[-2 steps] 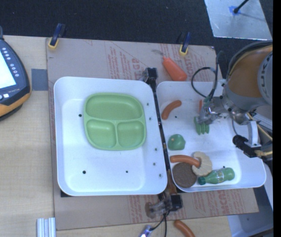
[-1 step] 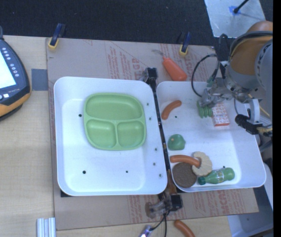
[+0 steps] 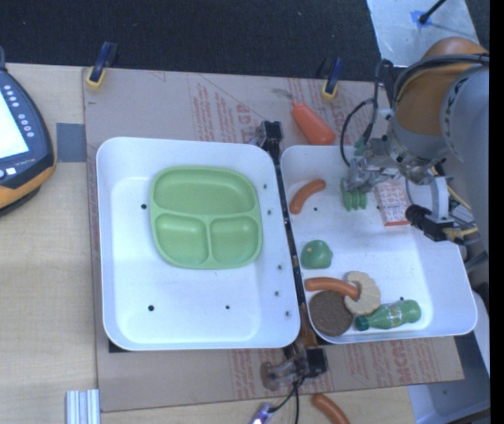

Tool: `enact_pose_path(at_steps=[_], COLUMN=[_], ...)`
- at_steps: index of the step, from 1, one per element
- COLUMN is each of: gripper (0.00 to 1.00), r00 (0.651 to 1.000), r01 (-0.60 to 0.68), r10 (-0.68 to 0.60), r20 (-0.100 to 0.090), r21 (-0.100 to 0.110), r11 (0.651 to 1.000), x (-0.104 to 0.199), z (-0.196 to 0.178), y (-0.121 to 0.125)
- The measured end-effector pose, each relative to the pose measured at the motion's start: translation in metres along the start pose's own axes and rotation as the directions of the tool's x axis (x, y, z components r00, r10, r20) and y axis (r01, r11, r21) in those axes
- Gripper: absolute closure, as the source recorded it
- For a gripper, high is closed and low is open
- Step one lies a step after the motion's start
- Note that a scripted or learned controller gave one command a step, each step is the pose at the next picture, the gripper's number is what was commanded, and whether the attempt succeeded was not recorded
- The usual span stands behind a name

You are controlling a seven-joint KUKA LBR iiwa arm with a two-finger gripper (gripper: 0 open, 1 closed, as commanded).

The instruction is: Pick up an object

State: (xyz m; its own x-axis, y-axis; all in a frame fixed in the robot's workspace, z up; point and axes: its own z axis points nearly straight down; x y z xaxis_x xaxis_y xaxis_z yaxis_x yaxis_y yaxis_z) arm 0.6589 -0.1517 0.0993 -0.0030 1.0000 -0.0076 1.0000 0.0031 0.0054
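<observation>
1. Grey and orange, your arm (image 3: 438, 95) reaches in from the right, and its gripper (image 3: 355, 184) hangs low over the back of the right bin (image 3: 446, 281); you cannot tell from this view whether anything is pinched.
2. Directly at the gripper's tip you see a small green ridged item (image 3: 353, 200), touching or just under it; whether it is held cannot be told.
3. Just to the right of the gripper lies a white packet with red print (image 3: 393, 203), beside the green item.
4. To the gripper's left, near the bin's left wall, you have an orange-brown sausage (image 3: 306, 194) lying at a slant.
5. Further toward the front, a green rounded toy (image 3: 316, 254) sits apart from the gripper.
6. At the front of the bin you find a cluster: a second sausage (image 3: 329, 284), a tan cracker-like disc (image 3: 362, 293) touching it, a dark brown disc (image 3: 329, 314), and a green bottle (image 3: 391, 315) lying on its side.
7. Your left bin (image 3: 128, 263) holds a green divided plate (image 3: 206, 216).
8. Outside the bins, an orange carrot (image 3: 312, 124) lies on the cardboard behind, and a teach pendant (image 3: 0, 144) rests at the far left.
</observation>
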Motion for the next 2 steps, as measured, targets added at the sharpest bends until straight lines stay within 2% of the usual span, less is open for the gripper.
enact_pose_path(at_steps=[1, 2], gripper=[0.00, 0.00], r00=[1.000, 1.000], r01=[0.001, -0.001], r10=[-0.001, 0.001], r20=[-0.007, 0.001], r21=[0.001, -0.002], r11=[1.000, 1.000], x=[-0.052, -0.038], z=[0.001, 0.000], y=[0.000, 0.000])
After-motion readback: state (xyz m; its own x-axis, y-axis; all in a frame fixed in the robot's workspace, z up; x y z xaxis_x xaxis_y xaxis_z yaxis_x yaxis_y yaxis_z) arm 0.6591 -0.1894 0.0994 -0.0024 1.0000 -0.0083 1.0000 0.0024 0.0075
